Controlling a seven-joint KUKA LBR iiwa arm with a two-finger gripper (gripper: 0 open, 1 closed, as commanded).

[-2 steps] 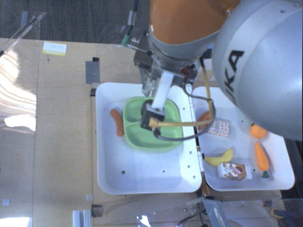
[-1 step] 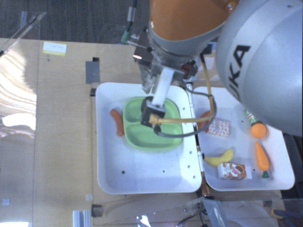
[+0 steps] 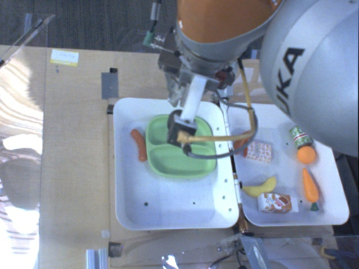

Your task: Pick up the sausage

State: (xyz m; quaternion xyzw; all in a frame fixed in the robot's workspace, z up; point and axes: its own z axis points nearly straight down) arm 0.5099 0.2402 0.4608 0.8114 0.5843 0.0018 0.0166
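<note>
Nearest, a curved yellow banana (image 3: 261, 187) lies in the right white bin (image 3: 328, 172), irrelevant here. Further back, the slim reddish sausage (image 3: 139, 144) rests in the left white bin (image 3: 168, 206), just beside the green divided plastic plate (image 3: 168, 161). Beyond, the gripper (image 3: 176, 97) hangs over the plate, seemingly not yet aligned; its opening cannot be told.

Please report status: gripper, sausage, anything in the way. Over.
Gripper over green plate, left bin. Sausage flat on bin floor, close by plate's left rim, not held. Nothing on top of it; plate crowds one side.
</note>
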